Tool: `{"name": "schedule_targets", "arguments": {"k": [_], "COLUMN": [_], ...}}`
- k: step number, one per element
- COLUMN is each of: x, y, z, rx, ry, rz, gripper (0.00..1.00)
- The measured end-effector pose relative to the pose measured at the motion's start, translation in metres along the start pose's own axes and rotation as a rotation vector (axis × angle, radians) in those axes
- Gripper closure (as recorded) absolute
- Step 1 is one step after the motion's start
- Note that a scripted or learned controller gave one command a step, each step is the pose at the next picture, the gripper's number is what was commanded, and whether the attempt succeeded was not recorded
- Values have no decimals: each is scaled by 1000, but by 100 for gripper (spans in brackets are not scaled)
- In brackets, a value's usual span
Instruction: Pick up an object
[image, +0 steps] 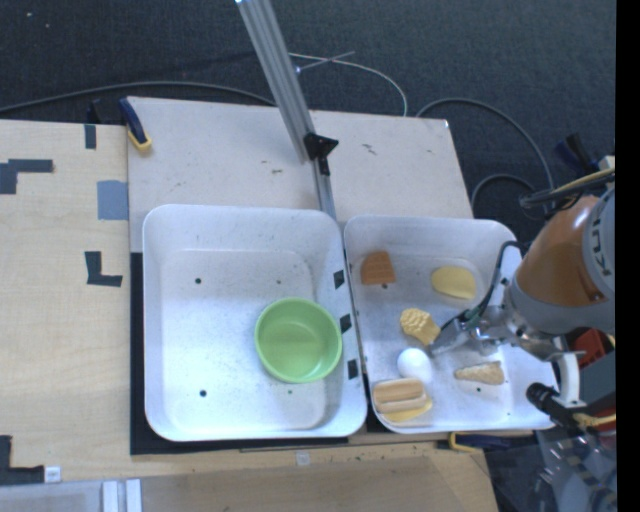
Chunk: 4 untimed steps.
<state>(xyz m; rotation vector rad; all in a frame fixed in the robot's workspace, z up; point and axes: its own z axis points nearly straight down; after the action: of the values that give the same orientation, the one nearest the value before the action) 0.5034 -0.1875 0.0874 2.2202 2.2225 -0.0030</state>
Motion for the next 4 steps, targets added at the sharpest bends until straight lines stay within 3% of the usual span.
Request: {"name": "schedule_targets", "arguments": {"k": [1,2,4], "x": [1,4,2], "y": [0,2,5], "z": [-12,-74,-153], "rx": [0,-5,-4], "ry": [2,0,0], "rz": [-1,-1,-1], "gripper": [100,100,100]}}
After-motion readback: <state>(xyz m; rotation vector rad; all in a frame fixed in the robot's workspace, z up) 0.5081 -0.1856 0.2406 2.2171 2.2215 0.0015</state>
